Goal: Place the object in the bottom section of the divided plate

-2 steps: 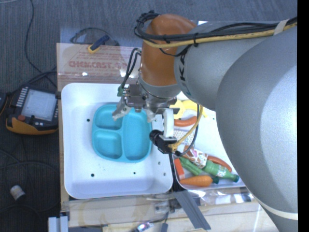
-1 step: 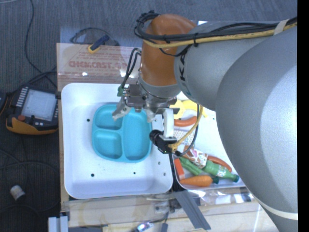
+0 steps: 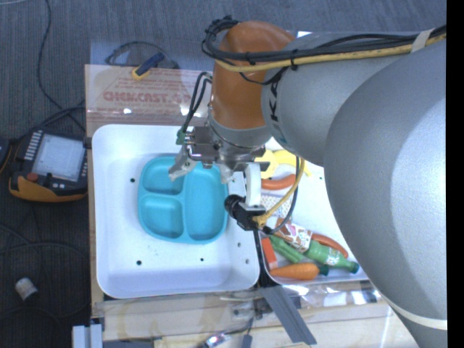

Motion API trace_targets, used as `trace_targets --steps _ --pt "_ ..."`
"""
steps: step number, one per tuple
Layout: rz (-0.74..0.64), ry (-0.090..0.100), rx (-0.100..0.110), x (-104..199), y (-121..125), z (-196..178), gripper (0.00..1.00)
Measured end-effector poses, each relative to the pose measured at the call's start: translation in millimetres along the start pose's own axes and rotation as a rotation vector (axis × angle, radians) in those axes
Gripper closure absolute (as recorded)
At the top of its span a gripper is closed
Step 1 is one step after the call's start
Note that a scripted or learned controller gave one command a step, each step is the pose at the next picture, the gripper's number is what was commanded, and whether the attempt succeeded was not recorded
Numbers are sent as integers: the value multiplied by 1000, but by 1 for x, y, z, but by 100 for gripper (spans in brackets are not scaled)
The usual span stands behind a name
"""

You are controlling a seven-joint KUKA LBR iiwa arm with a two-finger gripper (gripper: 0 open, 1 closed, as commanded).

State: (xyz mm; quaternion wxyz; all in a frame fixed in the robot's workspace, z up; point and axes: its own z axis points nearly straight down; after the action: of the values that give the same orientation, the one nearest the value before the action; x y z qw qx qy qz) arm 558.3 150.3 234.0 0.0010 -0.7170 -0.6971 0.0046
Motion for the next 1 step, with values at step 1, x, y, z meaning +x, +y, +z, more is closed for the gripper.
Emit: trace_targets --steps 1 --pt "0 0 0 0 0 0 0"
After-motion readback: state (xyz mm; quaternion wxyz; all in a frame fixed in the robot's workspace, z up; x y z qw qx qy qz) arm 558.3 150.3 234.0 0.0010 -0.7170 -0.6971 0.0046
